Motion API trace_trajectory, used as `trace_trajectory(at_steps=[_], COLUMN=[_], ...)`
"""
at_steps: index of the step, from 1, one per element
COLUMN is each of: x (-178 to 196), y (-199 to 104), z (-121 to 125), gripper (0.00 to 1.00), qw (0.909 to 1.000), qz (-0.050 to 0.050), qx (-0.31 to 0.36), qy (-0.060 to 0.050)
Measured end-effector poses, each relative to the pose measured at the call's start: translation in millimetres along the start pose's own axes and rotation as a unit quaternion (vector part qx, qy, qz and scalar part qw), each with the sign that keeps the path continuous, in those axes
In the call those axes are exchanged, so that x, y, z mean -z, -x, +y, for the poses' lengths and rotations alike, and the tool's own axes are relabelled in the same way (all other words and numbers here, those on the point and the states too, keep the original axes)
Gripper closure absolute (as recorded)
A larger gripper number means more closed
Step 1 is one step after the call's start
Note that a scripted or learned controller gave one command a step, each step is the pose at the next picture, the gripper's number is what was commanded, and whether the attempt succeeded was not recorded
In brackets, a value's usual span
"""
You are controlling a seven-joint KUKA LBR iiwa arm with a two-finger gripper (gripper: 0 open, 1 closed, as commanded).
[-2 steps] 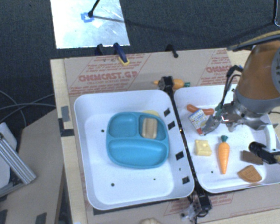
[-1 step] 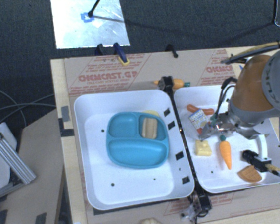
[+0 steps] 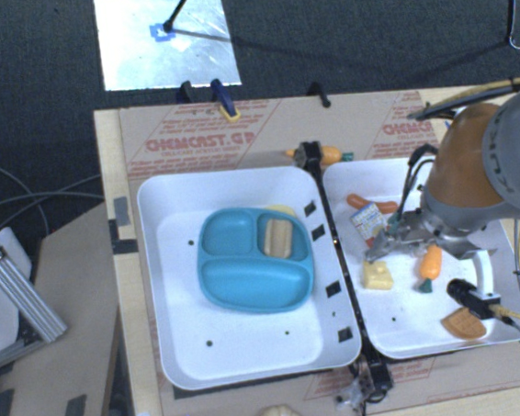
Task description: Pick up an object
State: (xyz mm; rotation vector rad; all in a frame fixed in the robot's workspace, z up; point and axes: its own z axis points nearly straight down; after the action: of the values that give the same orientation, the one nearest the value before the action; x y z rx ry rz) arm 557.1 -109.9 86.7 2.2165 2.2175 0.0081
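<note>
While reaching from the right, arm bent low over right bin [image 3: 412, 339], pincer [image 3: 381, 246] state unclear, above cheese wedge [image 3: 377, 277].

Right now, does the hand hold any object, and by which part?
Cannot be told: the hand is low in the right bin above the cheese, but nothing shows clearly in it.

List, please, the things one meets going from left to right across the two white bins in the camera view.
Blue divided plate → tan block on the plate → small printed packet → yellow cheese wedge → orange carrot → brown cookie.
</note>
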Motion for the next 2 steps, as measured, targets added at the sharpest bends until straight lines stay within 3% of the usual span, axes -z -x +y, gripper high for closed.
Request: trace_trajectory(at_steps=[1, 2], x=[10.2, 69.3], y=[-0.1, -7.7], z=[0.0, 7.7], gripper=[1.0, 1.0], qw=[1.0, 1.0], qz=[0.0, 0.0], qx=[0.0, 0.002], qy=[0.0, -0.001])
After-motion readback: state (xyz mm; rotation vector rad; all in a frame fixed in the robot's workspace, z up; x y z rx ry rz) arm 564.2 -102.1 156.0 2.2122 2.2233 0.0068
